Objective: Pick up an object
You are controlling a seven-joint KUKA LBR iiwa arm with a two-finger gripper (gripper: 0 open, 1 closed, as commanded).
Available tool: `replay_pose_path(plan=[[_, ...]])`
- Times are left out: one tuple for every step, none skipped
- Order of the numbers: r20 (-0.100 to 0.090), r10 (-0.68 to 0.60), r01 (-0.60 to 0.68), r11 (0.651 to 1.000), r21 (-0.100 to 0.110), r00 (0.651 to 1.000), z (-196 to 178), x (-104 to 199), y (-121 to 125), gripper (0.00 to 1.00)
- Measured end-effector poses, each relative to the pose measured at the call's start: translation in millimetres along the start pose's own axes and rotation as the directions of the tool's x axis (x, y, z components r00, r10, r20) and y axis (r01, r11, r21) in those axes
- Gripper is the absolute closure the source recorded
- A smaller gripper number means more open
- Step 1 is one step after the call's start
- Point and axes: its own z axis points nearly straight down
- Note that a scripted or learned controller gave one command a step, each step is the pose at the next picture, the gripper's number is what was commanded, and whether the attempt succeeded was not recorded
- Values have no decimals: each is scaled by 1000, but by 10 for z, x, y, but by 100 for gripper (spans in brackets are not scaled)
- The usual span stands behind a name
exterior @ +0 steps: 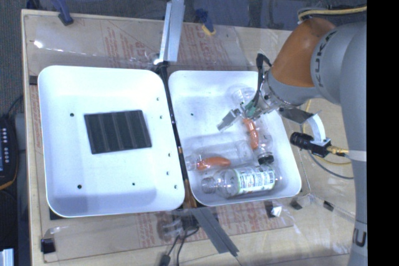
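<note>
While my arm reached over the right bin (187, 134), my gripper (240, 114) hung above that bin's middle, and I could not tell how it was set. Two white bins stood side by side. Inside the right bin lay one clear plastic bottle (240, 181) along the near wall, one orange piece (212, 162) just beyond the bottle, and a second orange piece (252, 132) beside my gripper. One dark ribbed mat (118, 131) lay in the left bin (62, 184).
</note>
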Motion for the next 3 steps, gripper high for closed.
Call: replay_pose_path(plan=[[0, 0, 0, 1000, 0, 1000, 0, 0, 0, 0], [-1, -12, 12, 1000, 1, 1000, -236, 120, -258, 0], [-1, -14, 14, 1000, 1, 1000, 226, -5, 22, 0]])
